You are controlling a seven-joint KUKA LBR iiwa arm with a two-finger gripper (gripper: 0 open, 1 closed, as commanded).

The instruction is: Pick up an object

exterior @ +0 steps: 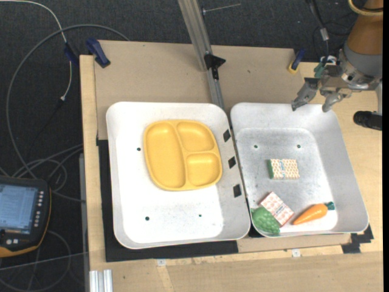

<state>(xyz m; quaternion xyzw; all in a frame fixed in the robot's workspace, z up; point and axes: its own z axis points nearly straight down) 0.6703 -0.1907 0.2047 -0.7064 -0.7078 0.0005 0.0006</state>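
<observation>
Orange plastic carrot [310, 213], lower right bin [346, 163]: long axis slanted, green stem toward upper right. Yellow three-compartment tray [182, 154] in left bin [121, 163]. Gripper [315, 104] fingers spread, holding nothing.

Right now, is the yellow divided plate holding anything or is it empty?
Empty. The yellow divided plate in the left bin shows bare yellow in all three compartments; the carrot and other items lie in the right bin.

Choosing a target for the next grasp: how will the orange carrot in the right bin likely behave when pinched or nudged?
The carrot looks like a smooth, tapered toy, so it may roll or pivot if nudged. Its glossy skin could slip between the fingers. It lies at the right bin near edge, beside the green item, leaving little room there. The gripper hovers open at the far edge.
</observation>
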